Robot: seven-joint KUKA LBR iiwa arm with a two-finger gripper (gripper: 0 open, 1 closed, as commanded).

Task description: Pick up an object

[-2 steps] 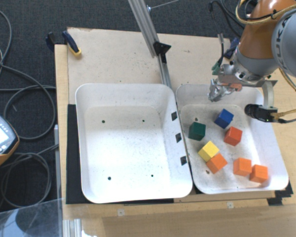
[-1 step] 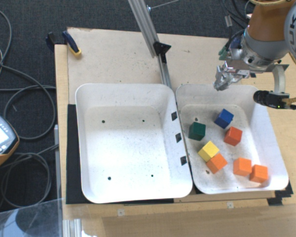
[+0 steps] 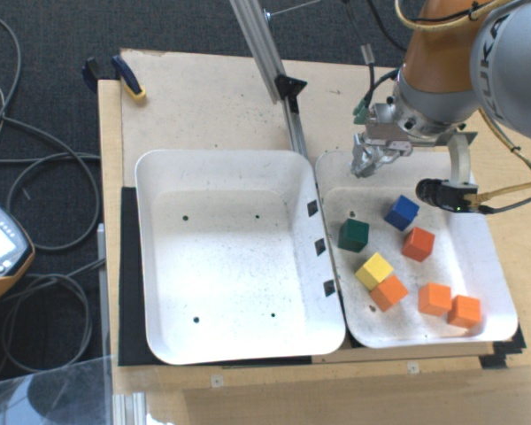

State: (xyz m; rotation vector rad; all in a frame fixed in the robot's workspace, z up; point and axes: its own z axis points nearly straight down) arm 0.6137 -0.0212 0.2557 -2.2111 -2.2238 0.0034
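Seven blocks, two bins.
Four orange blocks (image 3: 419, 244), one blue block (image 3: 402, 212), one green block (image 3: 354, 235) and one yellow block (image 3: 373, 270); two white bins (image 3: 159, 237).

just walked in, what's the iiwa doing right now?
It's on a pick-up run. The end effector hangs over the far edge of the right bin, with nothing visibly in its grasp. Seven cubes lie loose in that bin: a blue cube, a green cube, a yellow cube and four orange cubes, one just beside the blue. The green and blue ones lie nearest the end effector. No pick has happened yet as far as this view shows.
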